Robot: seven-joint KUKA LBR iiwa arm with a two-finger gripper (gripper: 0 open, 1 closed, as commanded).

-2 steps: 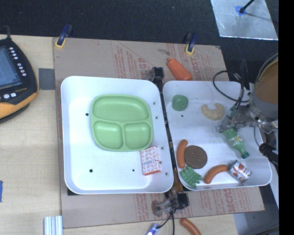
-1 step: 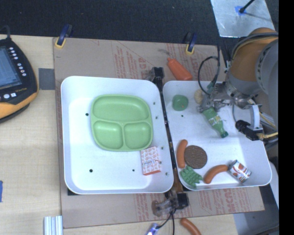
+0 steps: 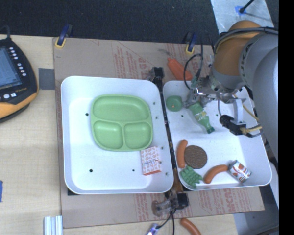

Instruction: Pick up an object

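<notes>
Low in the right bin [image 3: 257, 146], gripper [image 3: 198, 98] touching green bottle [image 3: 202, 117], opening unclear

Grey arm [image 3: 264, 67], orange band [image 3: 232, 53] above wrist, black cables [image 3: 193, 65]

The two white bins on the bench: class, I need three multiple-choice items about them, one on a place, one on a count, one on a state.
1. Where does the green divided plastic plate lie?
A. left bin
B. right bin
C. on the cardboard

2. How many orange toy sausages lie inside the right bin?
A. one
B. two
C. four

3. How does the round brown cookie lie?
A. flat on the bin floor
B. propped against the bin wall
C. on the green plate

Answers: 1 A, the green divided plastic plate fills the middle of the left bin. 2 B, one orange toy sausage beside the round brown cookie, another near the right bin front wall. 3 A, its whole round face shows.
</notes>
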